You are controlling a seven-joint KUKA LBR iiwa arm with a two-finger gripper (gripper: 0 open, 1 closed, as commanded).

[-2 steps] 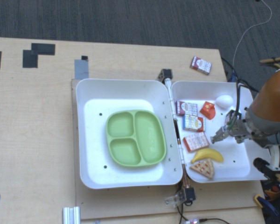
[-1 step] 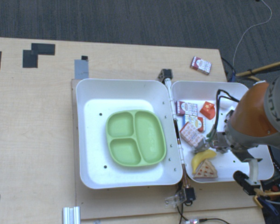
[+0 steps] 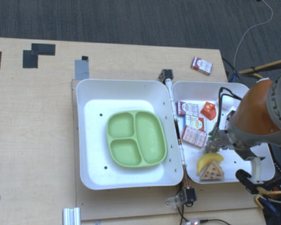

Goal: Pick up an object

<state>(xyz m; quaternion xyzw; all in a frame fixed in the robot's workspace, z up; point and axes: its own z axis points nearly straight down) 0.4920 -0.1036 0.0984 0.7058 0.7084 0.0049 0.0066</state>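
The right bin (image 3: 234,89) holds several small items: a yellow banana (image 3: 208,161), a triangular sandwich piece (image 3: 211,172), a red object (image 3: 208,110), and small printed cartons (image 3: 188,108), (image 3: 195,123), (image 3: 194,137). My gripper (image 3: 215,143) reaches down into this bin from the right, just above the banana and right of the lowest carton. Its fingers are hidden under the wrist. The grey arm with its orange band (image 3: 255,111) covers the right part of the bin.
The left bin (image 3: 84,139) bears a green three-compartment plate (image 3: 136,138). A small red and white box (image 3: 202,65) lies on the bench beyond the right bin. Black cables run over the right bin's rim. A clamp (image 3: 166,75) sits between the bins at the back.
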